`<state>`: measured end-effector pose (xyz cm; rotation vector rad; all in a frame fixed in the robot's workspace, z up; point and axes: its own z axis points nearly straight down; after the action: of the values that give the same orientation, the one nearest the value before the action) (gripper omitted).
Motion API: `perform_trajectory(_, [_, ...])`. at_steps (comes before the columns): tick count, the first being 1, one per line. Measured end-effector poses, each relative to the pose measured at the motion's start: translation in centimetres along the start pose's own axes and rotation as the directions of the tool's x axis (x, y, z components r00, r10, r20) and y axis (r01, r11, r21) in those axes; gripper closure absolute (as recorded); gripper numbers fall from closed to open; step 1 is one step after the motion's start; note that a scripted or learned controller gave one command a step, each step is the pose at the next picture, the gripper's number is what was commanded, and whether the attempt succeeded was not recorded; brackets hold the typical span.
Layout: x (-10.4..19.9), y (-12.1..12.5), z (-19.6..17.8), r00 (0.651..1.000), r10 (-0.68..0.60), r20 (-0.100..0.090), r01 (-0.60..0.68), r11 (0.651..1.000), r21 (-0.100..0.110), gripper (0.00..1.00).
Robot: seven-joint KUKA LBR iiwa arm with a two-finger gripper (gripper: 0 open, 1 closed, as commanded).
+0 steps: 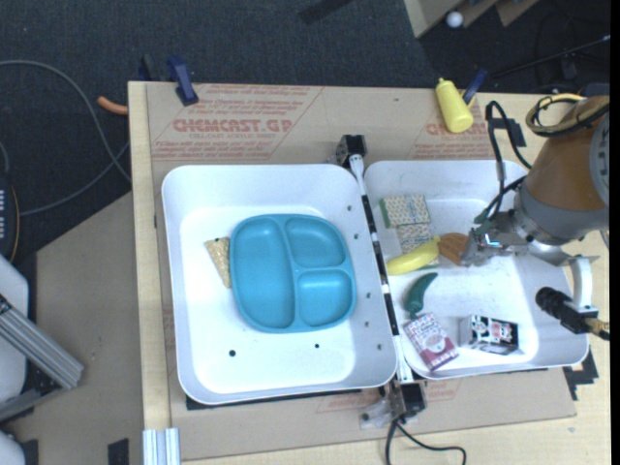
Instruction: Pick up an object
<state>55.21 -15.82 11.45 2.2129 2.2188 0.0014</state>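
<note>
The grey arm with its orange band (567, 177) reaches in from the right edge of the frame, and its two-finger gripper (481, 243) is down inside the right-hand shallow white bin (455, 177), near that bin's middle. Whether the pincer is open or closed cannot be made out from this slant. Right at its tip sits a small brown rounded object (451, 248), apparently touching, though the contact is hard to judge. Just left of that lies a yellow banana-shaped toy (412, 258), tilted, and below it a dark green curved piece (420, 291). Above them, a pale patterned square block (406, 211) rests near the bin's upper left. Toward the lower edge sit a pink-and-white packet (429, 340) and, to its right, a small black-and-white packet (493, 333). Over in the left-hand white bin (194, 356), a blue three-compartment plastic plate (291, 269) lies in the centre, with a tan cracker-like piece (220, 256) tucked against its left rim.
</note>
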Motion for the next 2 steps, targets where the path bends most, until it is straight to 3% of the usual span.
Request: perform_trajectory(2, [0.00,0.09,-1.97,1.000,-0.002,0.003,0.002,1.000,-0.003,1.00])
